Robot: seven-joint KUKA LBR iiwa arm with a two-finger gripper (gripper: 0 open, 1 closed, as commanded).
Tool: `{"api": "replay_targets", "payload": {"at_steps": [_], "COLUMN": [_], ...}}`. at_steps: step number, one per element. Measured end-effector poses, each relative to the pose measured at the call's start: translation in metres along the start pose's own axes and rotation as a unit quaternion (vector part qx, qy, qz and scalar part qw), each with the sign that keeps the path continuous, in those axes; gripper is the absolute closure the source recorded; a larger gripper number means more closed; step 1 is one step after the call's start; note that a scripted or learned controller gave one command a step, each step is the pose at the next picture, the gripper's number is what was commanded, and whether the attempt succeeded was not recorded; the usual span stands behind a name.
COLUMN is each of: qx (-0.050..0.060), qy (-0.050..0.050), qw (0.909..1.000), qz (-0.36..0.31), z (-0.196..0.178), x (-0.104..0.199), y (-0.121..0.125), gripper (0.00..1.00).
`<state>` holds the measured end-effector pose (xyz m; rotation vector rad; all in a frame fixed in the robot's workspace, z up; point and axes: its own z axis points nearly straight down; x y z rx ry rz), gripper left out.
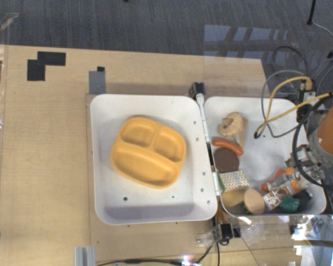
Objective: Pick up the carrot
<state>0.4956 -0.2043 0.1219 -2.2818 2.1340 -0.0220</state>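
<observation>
Orange carrot [282, 175] — right bin [266, 148] | gripper [293, 177] just beside it

you won't find a word, number, brand or sign here that can be read. the small carton [276, 199] lying just beside the tool [291, 180], on its lower left in the camera view, carries coloured print, but it is too small and blurred for you to make out a single letter. the patterned packet [233, 179] further to the tool's left shows only a fine speckled design, no lettering you can tell. the black marks [44, 64] on the counter [39, 148], far off to the tool's upper left, are plain blocks without any writing.
</observation>
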Motion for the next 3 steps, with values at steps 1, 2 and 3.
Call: {"api": "replay_targets", "payload": {"at_steps": [1, 2, 3], "qx": [-0.003, 0.000, -0.001], "qy": [0.001, 0.001, -0.001], "qw": [1.0000, 0.9984, 0.9869], "qz": [0.000, -0.056, -0.161], "z": [-0.039, -0.128, -0.136], "x": [-0.002, -0.002, -0.004], "y": [0.004, -0.011, 0.000], "gripper": [0.00, 0.00, 0.00]}}
